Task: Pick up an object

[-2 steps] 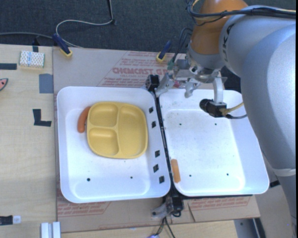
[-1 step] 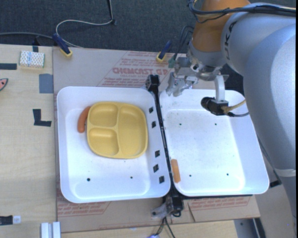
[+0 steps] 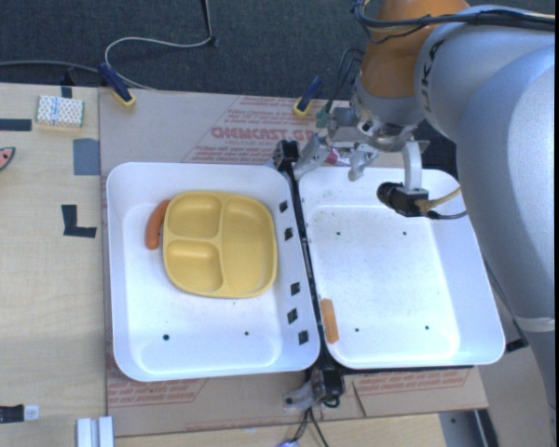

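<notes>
Yellow divided plate (image 3: 220,244) flat in left bin, orange sausage (image 3: 154,225) touching its left edge, orange piece (image 3: 329,319) in right bin

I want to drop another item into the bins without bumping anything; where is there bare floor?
Right bin: its middle floor, between the gripper and the small orange piece. Left bin: the strip below the yellow tray. Crowded around the tray and orange carrot-like piece.

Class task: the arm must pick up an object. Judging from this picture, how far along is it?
Done: nothing lifted. The yellow plate and an orange piece beside it lie in the left bin; another orange piece lies in the right bin. In hand: the hand hangs over the right bin's far edge. Left: the whole pick.
</notes>
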Controlling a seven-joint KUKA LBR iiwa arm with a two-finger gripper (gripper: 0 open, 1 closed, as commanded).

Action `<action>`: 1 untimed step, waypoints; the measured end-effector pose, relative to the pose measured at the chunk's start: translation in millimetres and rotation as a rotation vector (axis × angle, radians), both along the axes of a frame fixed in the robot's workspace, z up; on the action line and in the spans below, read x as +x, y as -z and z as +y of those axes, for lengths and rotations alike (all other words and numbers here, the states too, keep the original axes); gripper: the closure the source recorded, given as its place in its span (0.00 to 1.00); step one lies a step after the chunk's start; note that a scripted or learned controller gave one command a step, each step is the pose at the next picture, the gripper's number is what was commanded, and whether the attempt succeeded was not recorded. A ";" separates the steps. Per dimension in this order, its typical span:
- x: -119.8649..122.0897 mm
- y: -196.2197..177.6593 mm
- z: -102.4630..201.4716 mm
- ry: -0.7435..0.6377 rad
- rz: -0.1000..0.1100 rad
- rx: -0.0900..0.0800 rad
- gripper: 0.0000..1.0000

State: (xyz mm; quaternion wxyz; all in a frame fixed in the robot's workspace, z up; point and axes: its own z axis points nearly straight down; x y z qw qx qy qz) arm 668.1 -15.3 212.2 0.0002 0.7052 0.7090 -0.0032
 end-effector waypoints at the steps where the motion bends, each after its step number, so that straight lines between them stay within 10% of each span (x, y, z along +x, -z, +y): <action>1: 0.1 -9.5 0.3 -0.001 0.001 0.000 1.00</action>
